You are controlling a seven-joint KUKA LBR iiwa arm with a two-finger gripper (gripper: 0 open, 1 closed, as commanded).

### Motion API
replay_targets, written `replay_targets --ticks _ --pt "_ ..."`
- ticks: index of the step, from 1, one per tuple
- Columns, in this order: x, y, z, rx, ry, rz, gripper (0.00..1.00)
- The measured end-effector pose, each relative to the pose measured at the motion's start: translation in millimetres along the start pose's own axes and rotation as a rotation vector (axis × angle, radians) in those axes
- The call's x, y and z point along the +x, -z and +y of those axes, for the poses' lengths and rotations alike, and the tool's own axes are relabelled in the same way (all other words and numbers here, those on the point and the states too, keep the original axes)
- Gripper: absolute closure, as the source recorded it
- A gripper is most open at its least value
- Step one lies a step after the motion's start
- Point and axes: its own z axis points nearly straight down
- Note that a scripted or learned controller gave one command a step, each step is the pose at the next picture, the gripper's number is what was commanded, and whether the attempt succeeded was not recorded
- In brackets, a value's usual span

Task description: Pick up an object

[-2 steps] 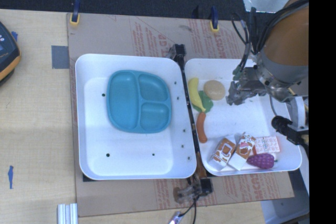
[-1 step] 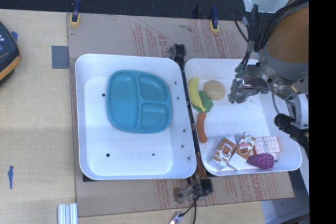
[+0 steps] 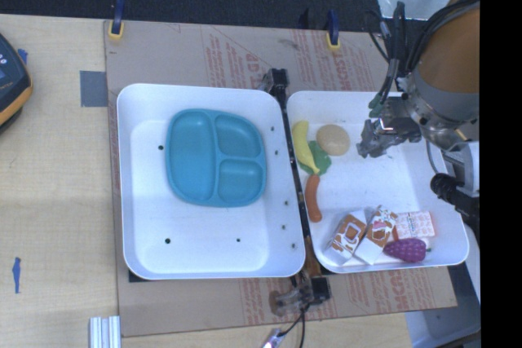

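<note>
- Two shallow white bins (image 3: pixel 130 175) sit on the cardboard-covered bench (image 3: pixel 57 200).
- Right bin: dark two-finger gripper (image 3: pixel 373 144) hovers, grasping nothing, just right of the round beige ball (image 3: pixel 333 139).
- Left bin holds a blue divided plastic plate (image 3: pixel 216 157).

tan round ball (image 3: pixel 333 139), right bin (image 3: pixel 359 106), near banana (image 3: pixel 302 144)

one fixed camera | above bench (image 3: pixel 57 175) | slanted down | both bins
</note>
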Motion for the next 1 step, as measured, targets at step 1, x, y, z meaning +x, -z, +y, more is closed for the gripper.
replay_targets --ticks 1 --pt "-0.8 10.2 0.2 -0.001 0.004 -0.001 1.00"
